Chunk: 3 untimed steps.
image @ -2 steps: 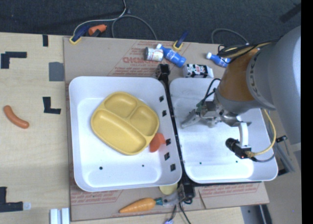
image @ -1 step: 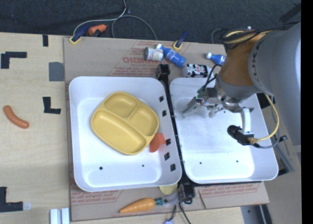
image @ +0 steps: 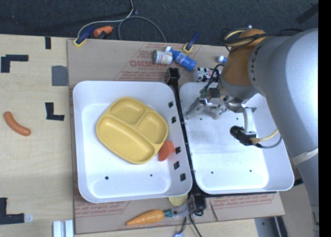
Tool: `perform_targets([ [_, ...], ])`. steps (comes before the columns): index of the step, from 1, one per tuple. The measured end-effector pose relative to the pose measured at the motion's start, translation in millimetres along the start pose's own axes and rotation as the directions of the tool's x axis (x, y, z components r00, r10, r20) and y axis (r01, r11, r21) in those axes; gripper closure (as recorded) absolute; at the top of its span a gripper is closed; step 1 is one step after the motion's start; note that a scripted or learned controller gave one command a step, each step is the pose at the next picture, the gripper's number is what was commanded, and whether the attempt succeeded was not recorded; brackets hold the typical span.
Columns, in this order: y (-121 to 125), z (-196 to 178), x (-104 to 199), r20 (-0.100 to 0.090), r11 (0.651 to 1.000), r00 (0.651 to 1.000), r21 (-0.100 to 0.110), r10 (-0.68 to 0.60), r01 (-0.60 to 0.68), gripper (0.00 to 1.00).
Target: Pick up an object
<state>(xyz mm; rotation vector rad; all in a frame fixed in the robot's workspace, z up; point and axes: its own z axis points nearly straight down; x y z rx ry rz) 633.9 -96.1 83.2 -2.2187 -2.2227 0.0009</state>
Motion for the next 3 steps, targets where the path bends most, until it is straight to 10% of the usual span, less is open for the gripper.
perform_targets([
  [3,35,-2,-8,0.000,1.000,1.000,-0.003,0.000,0.000,0.00],
])
